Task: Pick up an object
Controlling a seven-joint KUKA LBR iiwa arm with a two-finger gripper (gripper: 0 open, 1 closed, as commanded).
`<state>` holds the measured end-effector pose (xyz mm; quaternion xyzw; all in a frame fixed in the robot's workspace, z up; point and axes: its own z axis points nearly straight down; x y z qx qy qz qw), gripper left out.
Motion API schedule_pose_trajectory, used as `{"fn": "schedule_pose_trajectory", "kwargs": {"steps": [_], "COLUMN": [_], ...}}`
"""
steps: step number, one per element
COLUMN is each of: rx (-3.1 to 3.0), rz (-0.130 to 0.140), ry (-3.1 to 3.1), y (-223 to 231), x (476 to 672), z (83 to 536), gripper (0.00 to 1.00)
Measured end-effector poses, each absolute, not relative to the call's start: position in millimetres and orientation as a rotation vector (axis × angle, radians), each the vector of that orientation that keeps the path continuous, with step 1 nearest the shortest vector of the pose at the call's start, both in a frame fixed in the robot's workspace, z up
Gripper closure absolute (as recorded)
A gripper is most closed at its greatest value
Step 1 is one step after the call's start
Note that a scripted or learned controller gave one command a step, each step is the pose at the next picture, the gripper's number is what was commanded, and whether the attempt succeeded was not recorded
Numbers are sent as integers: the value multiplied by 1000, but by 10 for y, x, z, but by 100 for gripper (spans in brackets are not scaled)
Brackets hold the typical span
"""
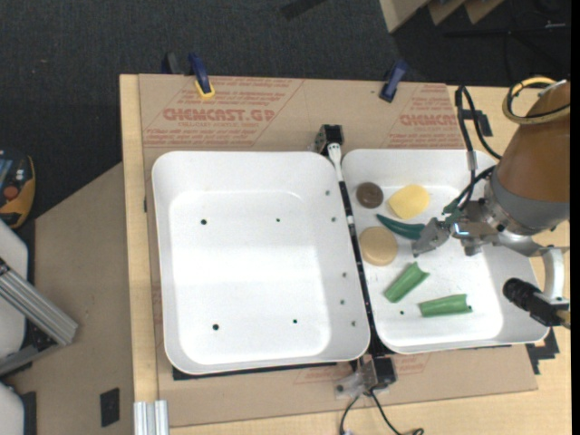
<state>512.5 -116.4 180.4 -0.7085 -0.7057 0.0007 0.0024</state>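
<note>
The right bin (pixel 426 158) holds several small items: a brown disc (pixel 369 194), a yellow lump (pixel 410 200), a dark green curved piece (pixel 397 225), a tan round piece (pixel 379 246), a light green block (pixel 405 283) and a second green block (pixel 444 305). My gripper (pixel 433 236) reaches in from the right and hangs low over the middle of this bin. Its tip is at the right end of the dark green curved piece, just below the yellow lump. Whether it touches the curved piece is not visible.
The left bin (pixel 181 270) lies beside the right one, with a black divider rail (pixel 349 234) between them. The arm's grey and orange body (pixel 535 166) covers the right bin's right side. Cables (pixel 471 125) run along the bench at the back right.
</note>
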Motion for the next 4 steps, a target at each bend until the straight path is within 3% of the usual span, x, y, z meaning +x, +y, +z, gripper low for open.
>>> {"fn": "schedule_pose_trajectory", "kwargs": {"steps": [1, 2, 3, 4], "rx": [-2221, -2224, -2221, -2229], "rz": [2, -1, -22, 3], "ry": [-2217, -2220, -2238, -2213], "y": [-1073, -1079, -463, -1111], "x": [5132, 5141, 5468, 4907], "z": [800, 947, 2359, 2534], "gripper": [0, 100, 100, 100]}}
